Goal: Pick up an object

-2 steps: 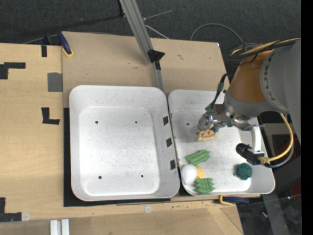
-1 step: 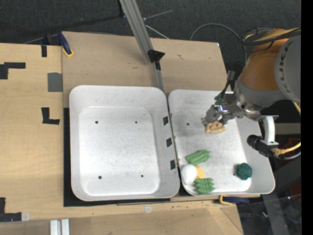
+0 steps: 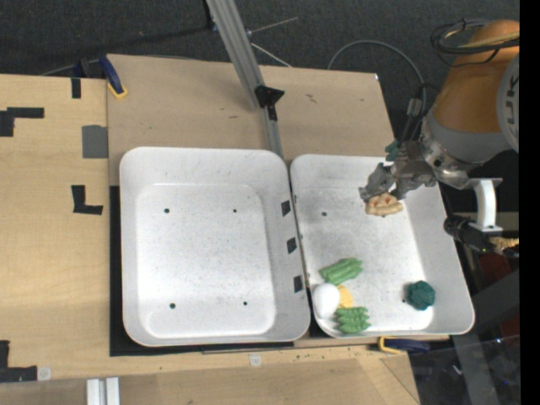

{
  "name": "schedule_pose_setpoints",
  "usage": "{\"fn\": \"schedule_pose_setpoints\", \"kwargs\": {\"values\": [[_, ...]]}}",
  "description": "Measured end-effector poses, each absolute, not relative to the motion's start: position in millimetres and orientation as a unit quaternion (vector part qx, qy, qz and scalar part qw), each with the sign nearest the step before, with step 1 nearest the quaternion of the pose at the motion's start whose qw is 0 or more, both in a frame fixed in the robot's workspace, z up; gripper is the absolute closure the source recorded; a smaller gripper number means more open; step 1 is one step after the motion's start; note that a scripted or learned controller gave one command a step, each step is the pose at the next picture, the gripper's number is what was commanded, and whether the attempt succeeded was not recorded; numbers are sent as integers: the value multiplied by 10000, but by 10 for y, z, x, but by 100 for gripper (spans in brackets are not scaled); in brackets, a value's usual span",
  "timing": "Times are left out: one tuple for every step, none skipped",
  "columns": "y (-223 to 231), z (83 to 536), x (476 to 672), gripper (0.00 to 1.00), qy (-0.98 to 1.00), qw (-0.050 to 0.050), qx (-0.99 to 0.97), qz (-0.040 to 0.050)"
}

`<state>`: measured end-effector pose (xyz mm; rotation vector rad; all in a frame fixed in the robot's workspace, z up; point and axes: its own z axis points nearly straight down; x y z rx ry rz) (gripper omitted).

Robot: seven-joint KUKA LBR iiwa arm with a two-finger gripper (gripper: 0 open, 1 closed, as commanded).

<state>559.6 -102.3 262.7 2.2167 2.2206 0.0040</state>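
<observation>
- Lying in the upper part of the right bin, a tan, flattish object is seen just under the pincer; its shape is too blurred to be named.
- The pincer's tips meet the object's top edge, yet whether they are parted or closed cannot be told, nor whether anything is held.
- A green piece, a white egg shape with a yellow bit half hidden beside it, another green piece and a dark teal lump are seen near the bin's lower edge.
- The left bin is set alongside on the bench.
- The arm is cut off at the right.
</observation>
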Motion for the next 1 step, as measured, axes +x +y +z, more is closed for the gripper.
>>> {"fn": "schedule_pose_setpoints", "kwargs": {"values": [[-593,2472,5700,100,7089,-13,7053,-7]]}}
